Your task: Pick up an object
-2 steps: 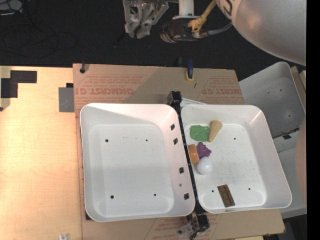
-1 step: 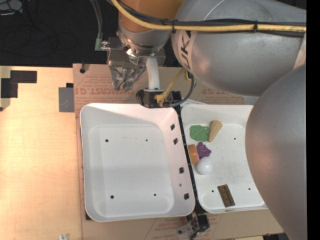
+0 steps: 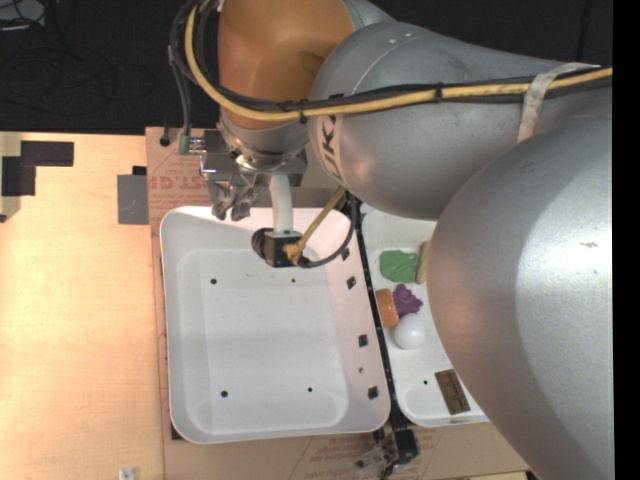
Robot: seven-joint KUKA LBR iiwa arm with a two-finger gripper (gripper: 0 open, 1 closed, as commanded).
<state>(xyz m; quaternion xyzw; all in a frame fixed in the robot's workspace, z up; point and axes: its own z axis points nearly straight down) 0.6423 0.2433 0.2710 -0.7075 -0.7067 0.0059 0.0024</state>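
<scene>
Objects (image 3: 398, 301) for picking are gathered in the white bin (image 3: 420, 413) at 3 o'clock, well apart from the gripper (image 3: 233, 200). A green lump (image 3: 400, 265) is seen nearest 12 o'clock in that bin. Just toward 6 o'clock from it, a purple piece (image 3: 407, 299) and an orange piece (image 3: 385, 303) lie side by side and appear to touch, the orange one closer to the bin's 9 o'clock wall. A white ball (image 3: 409, 333) is set just beside them toward 6 o'clock. A brown flat block (image 3: 451, 391) lies apart from the rest, near the bin's 6 o'clock rim.

The gripper is placed over the 12 o'clock rim of the second white bin (image 3: 260, 368), toward its 11 o'clock corner. How far the gripper is open cannot be told, and whether anything is held by it cannot be told either. The grey arm (image 3: 450, 118) is stretched in from 3 o'clock, and part of the 3 o'clock bin is covered by it. The orange band (image 3: 280, 38) is seen at 12 o'clock above the gripper.

Both bins are carried by a pale wooden desk (image 3: 70, 318), on which a grey rectangle (image 3: 130, 197) is marked toward 9 o'clock.
</scene>
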